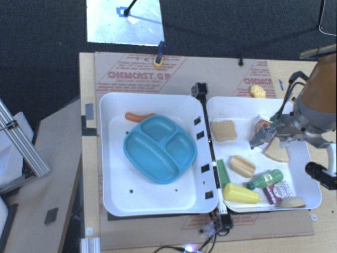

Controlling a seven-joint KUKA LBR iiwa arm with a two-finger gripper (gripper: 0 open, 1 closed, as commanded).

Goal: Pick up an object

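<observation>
Reaching in over the right bin (310, 191), the gripper (259, 139) hangs with its dark fingers pointing toward the bin's middle, and nothing can be seen between them; whether they are spread or pressed together cannot be told from this angle. Just behind the fingertips, partly hidden by the gripper body, sits a small orange-and-white object (261, 124). Just below the wrist lies a pale wedge of toy bread (276, 153), close against the gripper's underside. To the gripper's left, a little apart, rests a tan slice of toast (223, 130). Below and left of the fingers lies a hot-dog bun (242, 166). Farther down from the hand, a green bottle (266, 179) lies on its side, with a yellow toy corn or banana shape (240, 194) beyond it near the bin's front edge, a thin green stick (222, 173) along the divider, and a dark red piece (270, 195) beside a pale bun (293, 202). Far to the left of the gripper, in the left bin (113, 199), a blue divided plate (159, 148) lies tilted with an orange sausage (139, 117) touching its upper edge. A yellow item (258, 91) sits on the cardboard above the right bin.
</observation>
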